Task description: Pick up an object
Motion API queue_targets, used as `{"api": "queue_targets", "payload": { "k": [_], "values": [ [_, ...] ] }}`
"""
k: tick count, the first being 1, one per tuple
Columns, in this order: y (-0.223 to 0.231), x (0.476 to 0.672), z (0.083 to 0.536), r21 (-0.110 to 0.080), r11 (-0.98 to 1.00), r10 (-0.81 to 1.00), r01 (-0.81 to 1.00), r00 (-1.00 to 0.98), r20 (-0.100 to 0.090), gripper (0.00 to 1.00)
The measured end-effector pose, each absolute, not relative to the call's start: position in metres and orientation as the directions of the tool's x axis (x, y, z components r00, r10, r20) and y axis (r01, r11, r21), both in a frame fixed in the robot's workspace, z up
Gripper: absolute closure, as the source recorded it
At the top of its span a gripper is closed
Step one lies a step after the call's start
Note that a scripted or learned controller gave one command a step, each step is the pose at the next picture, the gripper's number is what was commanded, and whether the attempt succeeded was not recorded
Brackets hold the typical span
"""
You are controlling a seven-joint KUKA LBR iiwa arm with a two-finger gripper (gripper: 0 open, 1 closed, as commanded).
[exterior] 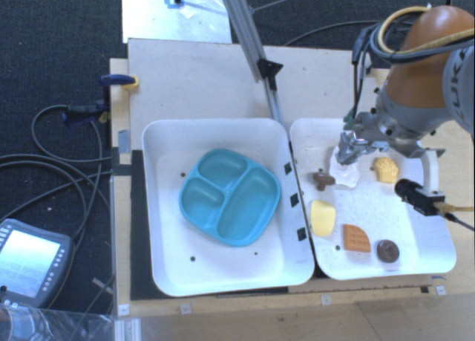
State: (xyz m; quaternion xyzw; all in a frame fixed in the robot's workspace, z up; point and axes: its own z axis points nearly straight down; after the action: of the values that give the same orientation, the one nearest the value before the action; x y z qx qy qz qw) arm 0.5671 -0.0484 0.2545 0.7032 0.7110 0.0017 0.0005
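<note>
White lump (347,176) lies just under our gripper (346,155). We cannot tell if it grips.

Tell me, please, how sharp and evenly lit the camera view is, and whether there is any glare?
Camera view: even, soft lighting, faint shadows; mild glare washes out the white bins' rims; the blue plate is crisp; the gripper and the small items near it look slightly soft, so its fingers are hard to read.
</note>
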Motion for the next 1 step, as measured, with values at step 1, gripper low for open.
{"api": "queue_targets", "payload": {
  "k": [1],
  "values": [
    [0.0057, 0.5883, 0.2480, 0.004, 0.011, 1.000, 1.000, -0.011, 0.001, 1.00]
  ]
}}
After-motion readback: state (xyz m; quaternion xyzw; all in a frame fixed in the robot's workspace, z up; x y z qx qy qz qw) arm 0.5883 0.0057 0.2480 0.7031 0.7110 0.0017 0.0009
